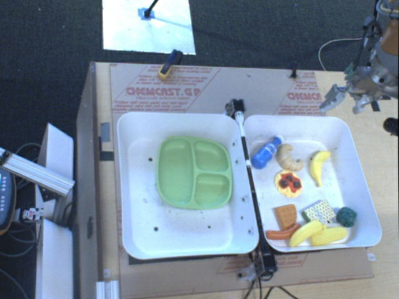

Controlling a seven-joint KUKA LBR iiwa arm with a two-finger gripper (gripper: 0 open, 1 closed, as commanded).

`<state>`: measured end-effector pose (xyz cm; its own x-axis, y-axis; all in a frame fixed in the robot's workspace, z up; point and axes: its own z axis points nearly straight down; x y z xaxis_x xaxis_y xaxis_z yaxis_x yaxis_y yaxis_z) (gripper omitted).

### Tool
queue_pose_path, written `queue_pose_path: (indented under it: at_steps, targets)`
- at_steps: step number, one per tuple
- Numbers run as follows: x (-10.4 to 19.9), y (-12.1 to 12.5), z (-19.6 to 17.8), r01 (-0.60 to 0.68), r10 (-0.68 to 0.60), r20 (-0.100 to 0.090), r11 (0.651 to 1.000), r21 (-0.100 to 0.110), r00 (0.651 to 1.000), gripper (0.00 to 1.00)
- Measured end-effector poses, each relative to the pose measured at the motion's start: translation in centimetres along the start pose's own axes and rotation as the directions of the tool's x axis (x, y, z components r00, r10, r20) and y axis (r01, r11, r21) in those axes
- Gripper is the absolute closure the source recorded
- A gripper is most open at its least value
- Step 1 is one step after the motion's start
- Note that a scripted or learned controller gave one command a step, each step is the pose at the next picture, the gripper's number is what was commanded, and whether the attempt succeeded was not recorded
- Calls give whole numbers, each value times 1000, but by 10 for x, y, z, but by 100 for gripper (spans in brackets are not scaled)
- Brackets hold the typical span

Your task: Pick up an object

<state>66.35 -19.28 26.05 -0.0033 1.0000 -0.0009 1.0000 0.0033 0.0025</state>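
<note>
The right bin (358, 161) holds several toy foods: a blue bottle (265, 152), a croissant (288, 156), a small banana (319, 166), a round pizza piece (288, 183), an orange waffle (286, 215), a checkered block (320, 211), a green broccoli (346, 216), a sausage (280, 234) and two yellow pieces (307, 233) along the front wall. My gripper (346, 101) hangs above the bench just behind the right bin's back right corner. It is open, with nothing between its fingers.
The left bin (140, 167) holds a green divided plate (193, 172). A black divider clip (237, 108) sits where the bins meet at the back. A yellow-handled tool (168, 65) lies on the cardboard behind the left bin. Cables hang by the arm at the right.
</note>
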Motion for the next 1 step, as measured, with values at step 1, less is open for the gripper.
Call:
queue_pose_path:
  at_steps: [1]
  targets:
    - [-13,-13,124,-1,1,-1,1000,3,1000,0]
